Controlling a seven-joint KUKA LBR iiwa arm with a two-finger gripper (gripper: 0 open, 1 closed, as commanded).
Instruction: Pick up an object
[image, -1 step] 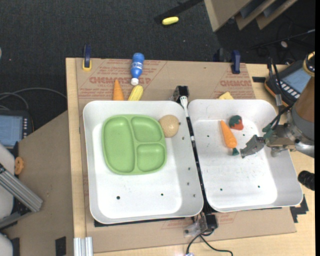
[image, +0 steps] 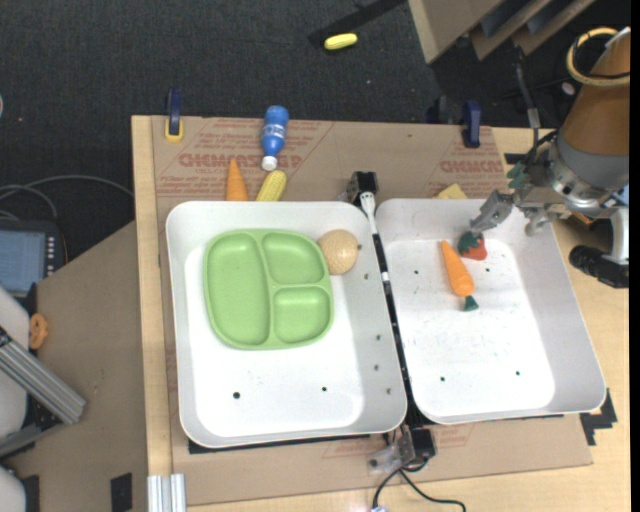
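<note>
Currently logged: green divided plate (image: 267, 289) in left bin (image: 280, 400); tan ball (image: 340, 251) touching plate's far right corner. Toy carrot (image: 458, 271) lying in right bin (image: 500, 370); small red toy (image: 472, 246) just beyond. Gripper (image: 492, 215) positioned above red toy; finger opening cannot be told.

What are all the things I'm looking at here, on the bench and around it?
Bins: two, white, side by side on the bench.
Divided plate: one, green, in the left bin.
Potato: one, tan, in the left bin, touching the plate's upper right corner.
Carrot: one, orange with a green end, in the right bin.
Small toy: one, red and green, just above the carrot in the right bin.
Bottle: one, blue and white, behind the left bin.
Corn: one, yellow, behind the left bin.
Second carrot: one, orange, beside the corn.
Arm: one, grey and orange, at right.
</note>
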